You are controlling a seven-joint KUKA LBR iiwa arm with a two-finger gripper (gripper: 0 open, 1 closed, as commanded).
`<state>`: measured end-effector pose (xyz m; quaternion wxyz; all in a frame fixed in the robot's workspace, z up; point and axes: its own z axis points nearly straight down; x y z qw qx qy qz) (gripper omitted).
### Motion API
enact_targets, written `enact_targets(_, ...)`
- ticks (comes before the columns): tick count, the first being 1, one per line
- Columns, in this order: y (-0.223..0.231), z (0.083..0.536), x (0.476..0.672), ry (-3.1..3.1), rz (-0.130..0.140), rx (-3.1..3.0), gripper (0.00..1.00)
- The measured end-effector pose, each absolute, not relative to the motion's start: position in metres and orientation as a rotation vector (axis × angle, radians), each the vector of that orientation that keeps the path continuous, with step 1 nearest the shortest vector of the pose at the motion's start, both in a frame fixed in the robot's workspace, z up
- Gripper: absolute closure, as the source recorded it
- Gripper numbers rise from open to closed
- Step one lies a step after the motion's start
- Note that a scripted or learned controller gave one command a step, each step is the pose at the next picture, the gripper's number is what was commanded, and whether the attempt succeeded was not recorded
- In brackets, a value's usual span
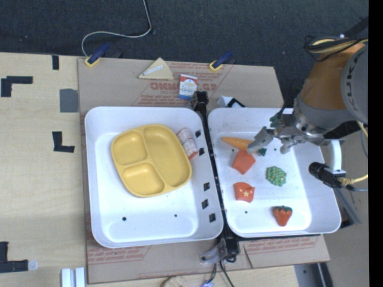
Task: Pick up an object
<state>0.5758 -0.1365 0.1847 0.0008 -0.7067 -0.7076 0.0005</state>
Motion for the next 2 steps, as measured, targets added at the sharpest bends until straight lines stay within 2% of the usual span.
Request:
enact_targets(1, -0.1091, 0.0867, 0.6015, -2.225, -0.003, -2.221, 0.0)
enact_targets(2, -0.11, 0.096, 0.6012, -2.225, 0.0, -2.222, 1.0)
